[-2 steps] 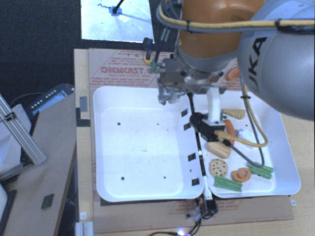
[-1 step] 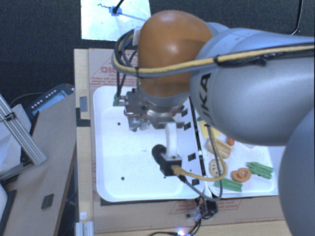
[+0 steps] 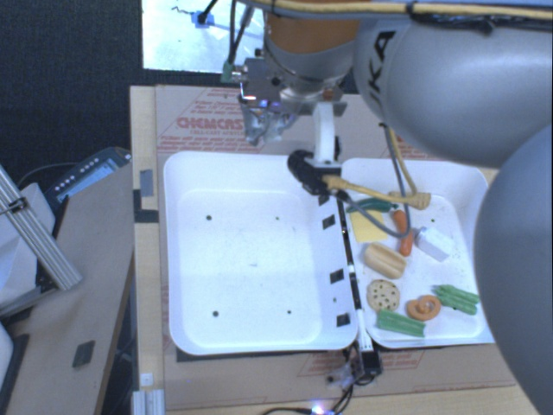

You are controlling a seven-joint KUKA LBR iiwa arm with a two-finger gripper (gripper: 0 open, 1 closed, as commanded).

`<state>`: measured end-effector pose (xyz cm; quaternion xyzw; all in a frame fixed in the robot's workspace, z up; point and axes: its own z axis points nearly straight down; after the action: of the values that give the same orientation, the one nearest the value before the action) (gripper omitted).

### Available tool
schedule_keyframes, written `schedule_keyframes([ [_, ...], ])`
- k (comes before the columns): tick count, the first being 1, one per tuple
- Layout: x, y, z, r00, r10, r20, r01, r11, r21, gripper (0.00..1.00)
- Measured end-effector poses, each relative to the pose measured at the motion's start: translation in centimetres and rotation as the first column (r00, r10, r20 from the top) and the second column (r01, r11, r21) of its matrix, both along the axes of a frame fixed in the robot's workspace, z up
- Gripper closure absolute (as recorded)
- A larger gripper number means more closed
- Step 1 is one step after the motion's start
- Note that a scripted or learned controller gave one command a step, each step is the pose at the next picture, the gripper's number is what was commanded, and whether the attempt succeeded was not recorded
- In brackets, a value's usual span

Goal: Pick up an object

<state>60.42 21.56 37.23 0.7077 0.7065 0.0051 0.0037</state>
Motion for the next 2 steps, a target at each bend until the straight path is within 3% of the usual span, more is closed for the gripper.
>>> schedule_keyframes([
  [1, 6.8, -1.1, 2.4, 1.000, 0.001, -0.003, -0.001, 1.000, -0.001, 1.00],
  [2, 2.7, -0.8, -12.3, 1.000, 0.003, -0.026, -0.003, 1.000, -0.005, 1.00],
])
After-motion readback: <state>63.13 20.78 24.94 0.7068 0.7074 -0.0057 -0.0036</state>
